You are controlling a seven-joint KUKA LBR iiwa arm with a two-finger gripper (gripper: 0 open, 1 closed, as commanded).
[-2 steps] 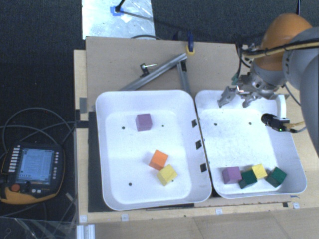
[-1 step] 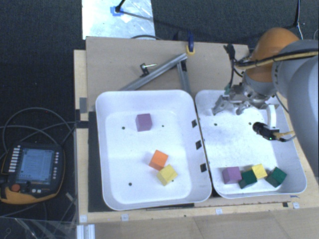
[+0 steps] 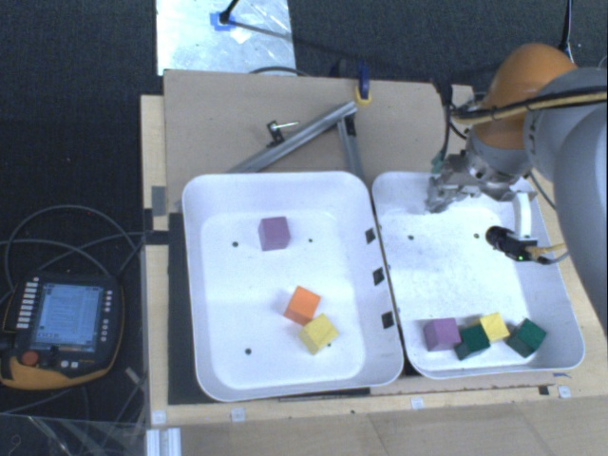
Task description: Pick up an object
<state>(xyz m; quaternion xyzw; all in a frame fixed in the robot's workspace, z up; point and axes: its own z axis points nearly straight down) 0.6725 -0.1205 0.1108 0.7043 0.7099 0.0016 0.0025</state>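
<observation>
My gripper [image 3: 439, 200] hangs over the far edge of the right bin [image 3: 475, 264], near its back left corner, with nothing seen between its fingers. In the left bin [image 3: 218, 283] lie a purple cube [image 3: 274, 233], an orange cube [image 3: 302, 304] and a yellow cube [image 3: 319, 333] touching the orange one. Along the right bin's near wall sit a purple cube [image 3: 441, 332], a dark green cube [image 3: 471, 341], a small yellow cube [image 3: 494, 327] and another green cube [image 3: 526, 336].
A metal bar [image 3: 294, 138] lies slanted on the cardboard behind the left bin. A teach pendant [image 3: 59, 329] with cables rests on the floor at the left. The middle of the right bin is bare white floor.
</observation>
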